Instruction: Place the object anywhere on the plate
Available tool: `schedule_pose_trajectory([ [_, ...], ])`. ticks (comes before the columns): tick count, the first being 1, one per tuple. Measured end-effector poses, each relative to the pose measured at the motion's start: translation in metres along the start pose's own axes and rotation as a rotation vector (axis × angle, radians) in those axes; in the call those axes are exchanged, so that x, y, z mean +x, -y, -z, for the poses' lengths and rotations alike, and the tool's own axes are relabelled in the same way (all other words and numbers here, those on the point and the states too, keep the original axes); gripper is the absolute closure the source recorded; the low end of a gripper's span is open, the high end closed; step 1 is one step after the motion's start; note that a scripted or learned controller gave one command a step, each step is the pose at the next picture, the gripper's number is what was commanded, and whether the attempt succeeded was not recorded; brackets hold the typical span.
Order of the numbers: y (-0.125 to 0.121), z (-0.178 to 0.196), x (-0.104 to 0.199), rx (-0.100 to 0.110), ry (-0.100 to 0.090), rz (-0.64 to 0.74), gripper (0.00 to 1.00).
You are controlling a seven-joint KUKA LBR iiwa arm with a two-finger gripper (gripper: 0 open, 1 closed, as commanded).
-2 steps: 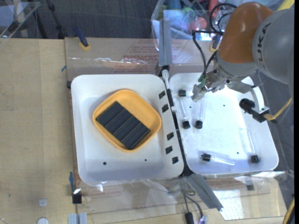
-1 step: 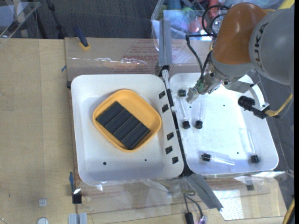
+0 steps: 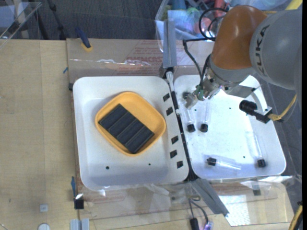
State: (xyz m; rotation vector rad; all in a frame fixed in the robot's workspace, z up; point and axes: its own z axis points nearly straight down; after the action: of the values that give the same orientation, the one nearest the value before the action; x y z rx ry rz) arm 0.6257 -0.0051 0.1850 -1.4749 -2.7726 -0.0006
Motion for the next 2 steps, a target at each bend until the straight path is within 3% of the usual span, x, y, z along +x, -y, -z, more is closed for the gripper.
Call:
schedule_pose_trajectory([
  [1,-0.015,0.004,0.029,0.000,0.000,0.073,1.00],
  [2,-0.029,0.000,0.034,-0.003,0.003,0.141,1.00],
])
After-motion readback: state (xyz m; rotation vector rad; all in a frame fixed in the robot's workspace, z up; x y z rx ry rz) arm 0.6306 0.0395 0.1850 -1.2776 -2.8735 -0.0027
